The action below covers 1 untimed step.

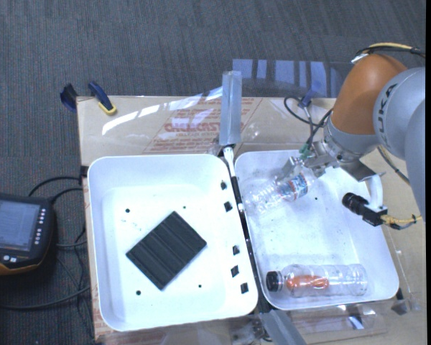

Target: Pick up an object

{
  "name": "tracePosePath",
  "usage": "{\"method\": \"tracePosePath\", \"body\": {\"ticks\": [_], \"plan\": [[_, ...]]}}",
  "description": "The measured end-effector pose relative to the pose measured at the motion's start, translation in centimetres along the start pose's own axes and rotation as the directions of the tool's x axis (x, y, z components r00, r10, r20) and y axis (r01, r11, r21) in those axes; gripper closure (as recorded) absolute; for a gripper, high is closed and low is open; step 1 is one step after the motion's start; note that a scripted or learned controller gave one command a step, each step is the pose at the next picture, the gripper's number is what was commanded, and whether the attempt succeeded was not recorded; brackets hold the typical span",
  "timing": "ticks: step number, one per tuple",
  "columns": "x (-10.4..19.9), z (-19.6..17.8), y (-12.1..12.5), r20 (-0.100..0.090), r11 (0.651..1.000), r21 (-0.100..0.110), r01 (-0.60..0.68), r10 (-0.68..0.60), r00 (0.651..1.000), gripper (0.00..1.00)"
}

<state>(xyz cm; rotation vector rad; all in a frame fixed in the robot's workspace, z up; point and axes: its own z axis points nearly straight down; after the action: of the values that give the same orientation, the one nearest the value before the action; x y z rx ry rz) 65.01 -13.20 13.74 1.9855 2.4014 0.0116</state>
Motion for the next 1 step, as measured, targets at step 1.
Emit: {"method": "tracePosePath", "body": {"ticks": [1], "plan": [[-0.05, -1.29, 0.30, 0.001, 1.000, -0.009, 0.000, 0.000, 1.000, 1.00]]}}
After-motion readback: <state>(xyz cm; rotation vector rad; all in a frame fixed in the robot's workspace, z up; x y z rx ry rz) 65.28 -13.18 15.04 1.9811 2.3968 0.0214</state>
